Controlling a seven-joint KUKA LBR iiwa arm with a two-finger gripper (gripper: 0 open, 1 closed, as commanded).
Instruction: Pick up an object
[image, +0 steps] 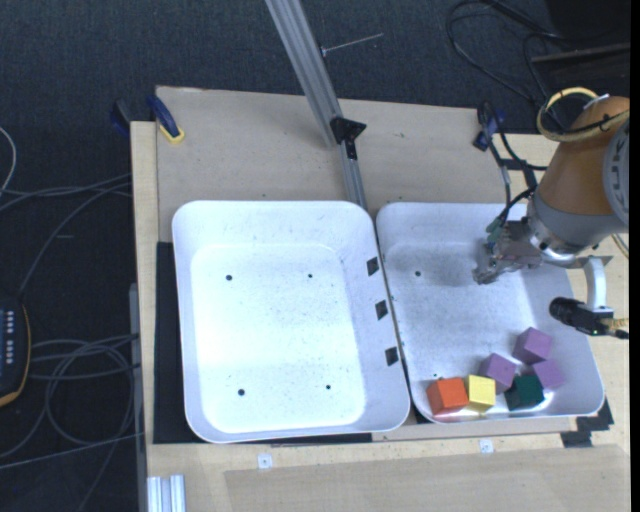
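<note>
Several small blocks lie in the near right corner of the right bin (440, 300): an orange block (449, 394), a yellow block (482, 391), a dark green block (524, 393) and three purple blocks (533, 345). My gripper (489, 266) hangs low over the far part of the right bin, well away from the blocks. Nothing shows between its fingers.
The left bin (270, 320) lies beside the right one, with small black clips (380, 310) on the shared rim. A slanted metal pole (318, 90) rises from the bench at the back. Cables trail along the arm at the right.
</note>
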